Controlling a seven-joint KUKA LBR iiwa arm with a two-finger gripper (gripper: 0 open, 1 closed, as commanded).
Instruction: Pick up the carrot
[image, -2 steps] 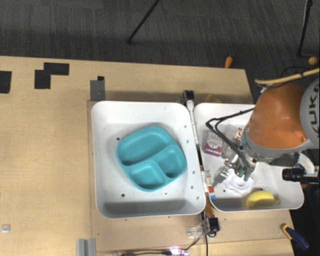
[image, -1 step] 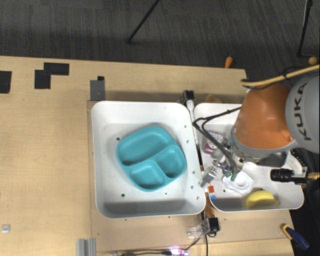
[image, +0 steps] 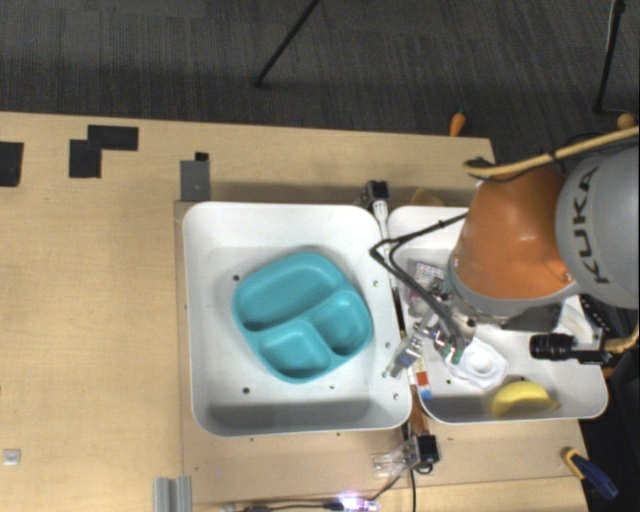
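Note:
My gripper (image: 408, 356) hangs low over the left edge of the right bin (image: 590, 405), close to the wall that divides the two bins. The arm's orange band and grey wrist cover most of that bin. A small orange-red piece (image: 422, 379), possibly the carrot's end, pokes out just below the gripper on the bin floor. I cannot make out whether the gripper touches it.
A teal three-part plate (image: 300, 315) lies in the left bin (image: 205, 300). In the right bin sit a yellow fruit (image: 522, 398) at the front and a white object (image: 482, 365) beside the gripper. Cables run along the divider.

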